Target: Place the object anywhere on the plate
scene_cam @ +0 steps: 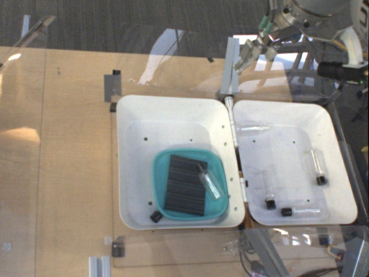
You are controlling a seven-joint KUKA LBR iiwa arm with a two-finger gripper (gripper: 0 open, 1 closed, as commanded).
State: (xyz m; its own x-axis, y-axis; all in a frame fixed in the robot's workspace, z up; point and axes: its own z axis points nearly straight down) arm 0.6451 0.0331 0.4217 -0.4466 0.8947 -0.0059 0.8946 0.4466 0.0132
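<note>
Tube on plate, arm pulled up clear

Clear plastic tube with black cap (210, 183) lying on teal square plate (163, 165) at 3 o'clock, beside ribbed black block (185, 185); two-finger gripper (253, 48) raised at 1 o'clock, spread and holding nothing; placement seemingly done, nothing left

I'm seeing a teal plate (218, 165) with a ribbed black block (184, 186) on it, two white bins (130, 154), and clear tubes (317, 165) with black caps.
</note>
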